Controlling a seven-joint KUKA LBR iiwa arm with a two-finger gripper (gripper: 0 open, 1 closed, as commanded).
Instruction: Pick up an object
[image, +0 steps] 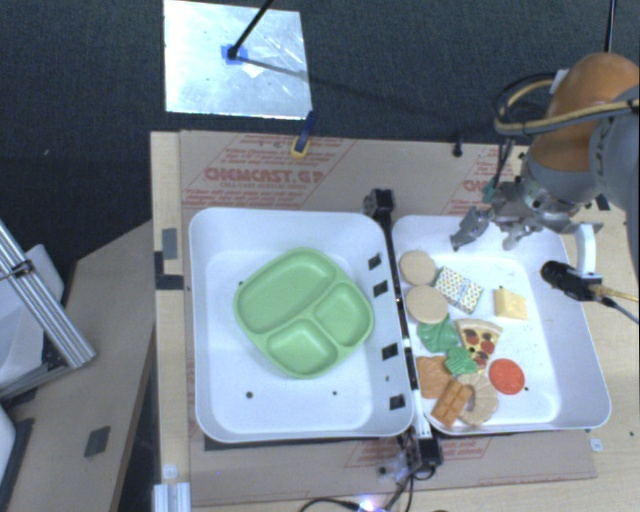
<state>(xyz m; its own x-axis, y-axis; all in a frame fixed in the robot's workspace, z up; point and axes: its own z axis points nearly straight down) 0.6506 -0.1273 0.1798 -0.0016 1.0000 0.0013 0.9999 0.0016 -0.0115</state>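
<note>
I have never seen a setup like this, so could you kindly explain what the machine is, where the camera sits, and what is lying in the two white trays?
One camera, fixed above the bench, looks down at a slant. The grey robot arm with an orange band reaches in from the right; its two-finger gripper is open, with nothing between its fingers, above the far edge of the right shallow white bin. That bin holds toy food: two round tan biscuits, a patterned white square packet, a yellow cheese wedge, a pizza slice, a red tomato slice and green leafy pieces. The left shallow white bin holds a light green divided plate.
</note>
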